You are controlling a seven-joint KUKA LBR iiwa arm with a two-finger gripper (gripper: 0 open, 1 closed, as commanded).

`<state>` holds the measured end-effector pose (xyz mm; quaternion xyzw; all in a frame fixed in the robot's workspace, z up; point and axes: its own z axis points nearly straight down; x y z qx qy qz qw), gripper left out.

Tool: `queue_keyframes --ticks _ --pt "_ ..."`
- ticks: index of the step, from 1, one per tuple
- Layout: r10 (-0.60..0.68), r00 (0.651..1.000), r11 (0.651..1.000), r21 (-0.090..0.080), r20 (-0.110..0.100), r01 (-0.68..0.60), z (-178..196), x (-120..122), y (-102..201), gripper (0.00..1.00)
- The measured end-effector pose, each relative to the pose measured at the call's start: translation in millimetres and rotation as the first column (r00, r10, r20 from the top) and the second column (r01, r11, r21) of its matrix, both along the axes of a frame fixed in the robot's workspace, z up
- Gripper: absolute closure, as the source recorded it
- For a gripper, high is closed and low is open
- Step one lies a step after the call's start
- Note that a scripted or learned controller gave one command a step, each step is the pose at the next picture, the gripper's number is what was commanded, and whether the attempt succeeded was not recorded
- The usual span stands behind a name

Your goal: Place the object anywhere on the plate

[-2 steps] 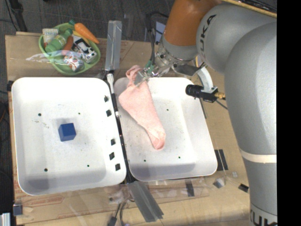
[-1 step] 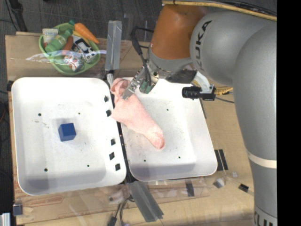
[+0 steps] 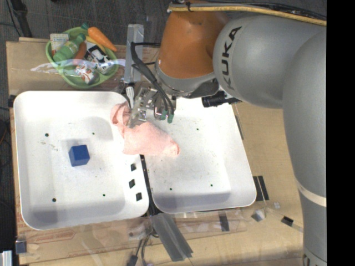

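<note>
A small blue cube (image 3: 79,154) rests on the floor of the left bin (image 3: 39,121), left of centre. A pale pink, flat, plate-like item (image 3: 150,140) lies tilted across the divide between the two bins, with one lobe reaching into the left bin's upper right corner. My gripper (image 3: 143,108) hangs directly over the pink item's upper end and seems to touch it there. The wrist and cables hide the contact. The cube sits well apart from the gripper, to its lower left.
A green bowl (image 3: 75,77) holding toy vegetables and packets stands behind the left bin. The right bin (image 3: 222,165) lies under the arm. The grey arm with its orange band (image 3: 188,43) covers the upper right.
</note>
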<state>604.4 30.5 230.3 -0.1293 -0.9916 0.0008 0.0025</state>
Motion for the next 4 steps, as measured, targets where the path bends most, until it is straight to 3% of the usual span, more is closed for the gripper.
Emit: queue_keyframes --ticks 1,3,4 --pt "0.259 0.966 0.966 0.001 -0.001 -0.259 -11 -22 39 1.0" --pt "0.265 0.964 0.964 0.0 -0.001 -0.265 -7 -68 128 1.0" --pt "0.264 0.965 0.965 0.0 -0.001 -0.264 -7 -68 127 0.0"
